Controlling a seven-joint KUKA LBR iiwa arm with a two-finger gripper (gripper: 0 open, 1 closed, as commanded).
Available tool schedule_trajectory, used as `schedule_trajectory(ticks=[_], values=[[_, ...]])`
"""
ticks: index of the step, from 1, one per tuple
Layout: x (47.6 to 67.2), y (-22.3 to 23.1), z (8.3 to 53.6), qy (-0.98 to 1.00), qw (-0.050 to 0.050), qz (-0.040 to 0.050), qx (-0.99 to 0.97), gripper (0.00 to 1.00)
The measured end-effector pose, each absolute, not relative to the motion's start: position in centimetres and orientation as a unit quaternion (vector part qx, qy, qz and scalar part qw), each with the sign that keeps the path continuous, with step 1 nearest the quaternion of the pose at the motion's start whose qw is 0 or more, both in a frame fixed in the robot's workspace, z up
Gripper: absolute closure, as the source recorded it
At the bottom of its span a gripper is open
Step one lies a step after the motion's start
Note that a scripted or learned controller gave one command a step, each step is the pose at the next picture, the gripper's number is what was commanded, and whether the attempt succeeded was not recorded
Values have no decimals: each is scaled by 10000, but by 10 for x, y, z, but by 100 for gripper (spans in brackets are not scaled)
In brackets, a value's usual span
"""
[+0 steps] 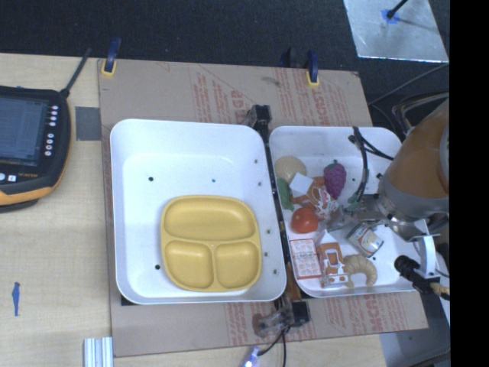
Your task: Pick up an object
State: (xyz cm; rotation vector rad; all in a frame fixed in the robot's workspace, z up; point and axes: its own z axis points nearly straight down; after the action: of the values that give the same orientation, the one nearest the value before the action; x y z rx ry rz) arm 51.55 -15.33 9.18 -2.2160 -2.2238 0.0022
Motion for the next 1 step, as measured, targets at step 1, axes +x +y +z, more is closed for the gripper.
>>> schedule_trajectory(ticks=[1], values=[[593,-132,92,-7084,10,2,-7058,0]])
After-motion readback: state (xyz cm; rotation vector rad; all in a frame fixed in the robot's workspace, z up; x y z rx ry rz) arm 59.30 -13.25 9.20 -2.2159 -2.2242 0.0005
